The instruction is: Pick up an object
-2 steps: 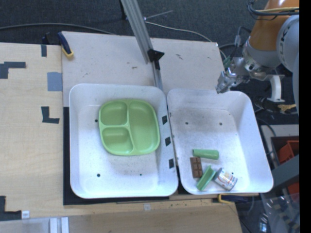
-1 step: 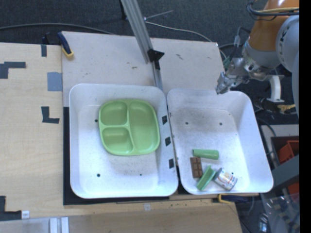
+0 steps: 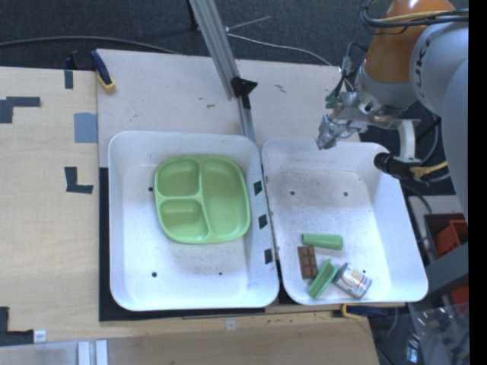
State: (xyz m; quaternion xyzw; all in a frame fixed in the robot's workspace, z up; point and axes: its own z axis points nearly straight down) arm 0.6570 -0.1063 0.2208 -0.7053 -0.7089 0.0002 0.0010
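Note:
The gripper (image 3: 329,139) hangs over the far rim of the right bin (image 3: 396,196), well above and behind the objects. Nothing shows between its fingers. Along the near side of the right bin lie a green cylinder (image 3: 322,241), a brown chocolate-like block (image 3: 307,261), a flat green stick (image 3: 321,278) and a small silver can (image 3: 354,281) on its side. These sit close together, the stick touching the can. In the left bin (image 3: 129,226) rests a green divided plate (image 3: 202,198).
A slanted metal rail (image 3: 217,36) rises behind the bins near their shared edge. A blue and yellow clamp (image 3: 102,70) lies on the bench at the far left. The arm's grey body and orange band (image 3: 407,10) fill the upper right.

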